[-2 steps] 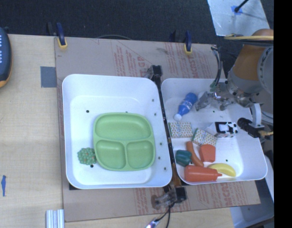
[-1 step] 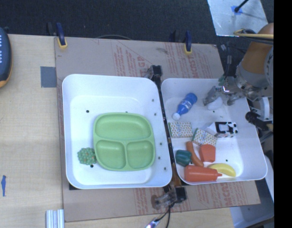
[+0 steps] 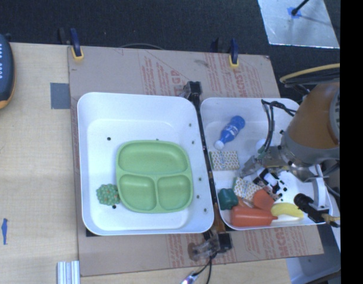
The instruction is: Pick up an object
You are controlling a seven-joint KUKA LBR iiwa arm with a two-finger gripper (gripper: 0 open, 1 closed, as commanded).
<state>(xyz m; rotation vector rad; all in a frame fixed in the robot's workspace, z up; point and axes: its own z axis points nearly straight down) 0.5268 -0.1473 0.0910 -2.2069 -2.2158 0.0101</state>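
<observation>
The gripper (image 3: 261,171) (grip state unclear to me) hangs over crowded toys (image 3: 252,209); it may snag two.

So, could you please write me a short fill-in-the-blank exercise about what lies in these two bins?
1. The green tray lies in the ____ bin.
2. The blue bottle has a ____ cap.
3. The tray has ____ compartments.
4. The arm reaches over the ____ bin.

Missing words: left; white; three; right
</observation>
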